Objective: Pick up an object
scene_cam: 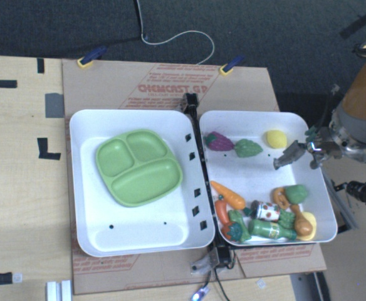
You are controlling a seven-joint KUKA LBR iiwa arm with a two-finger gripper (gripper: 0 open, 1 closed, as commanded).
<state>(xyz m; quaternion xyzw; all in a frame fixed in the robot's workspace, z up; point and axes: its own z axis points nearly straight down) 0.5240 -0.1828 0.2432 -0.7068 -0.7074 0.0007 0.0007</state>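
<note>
My gripper [300, 158] hovers over the right side of the right bin [258, 119], open, with nothing between its fingers. One grey finger [286, 155] points left and down toward the bin floor. A yellow lemon [275, 138] lies just up and left of it. A green pepper [296, 193] lies just below it. Further left are a green leafy toy [247, 148] and a purple vegetable [219, 141]. An orange carrot [228, 194] lies near the bin's left wall. Several small toys are piled along the front, among them a white can [267, 212] and a green bottle [271, 229].
The left bin [83, 187] holds a green divided plate [139, 167]. A black hinge strip [198, 168] runs between the two bins. Both bins rest on a cardboard sheet [164, 83] on the wooden bench. A white cable [170, 39] loops behind.
</note>
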